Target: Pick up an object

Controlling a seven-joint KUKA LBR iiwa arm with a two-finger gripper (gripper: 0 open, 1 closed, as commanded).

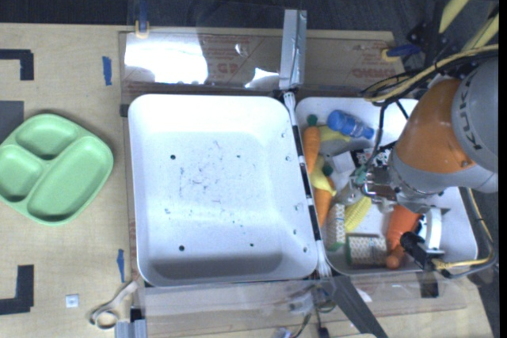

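The right bin holds a pile of toy food. A blue bottle lies at its back, with an orange carrot along the left wall. Below the carrot sit a yellow piece and a second orange piece. An ear of corn lies mid-bin, a small speckled box near the front, and another carrot to the right of the box. My gripper hangs low over the middle of this pile, just above the corn. The orange-banded wrist hides the bin's right side.
The larger left bin adjoins the right one along a shared wall. A green divided plate rests on the bench at far left. A clear panel stands behind the bins. Scissors lie at the front left, and cables trail behind the arm.
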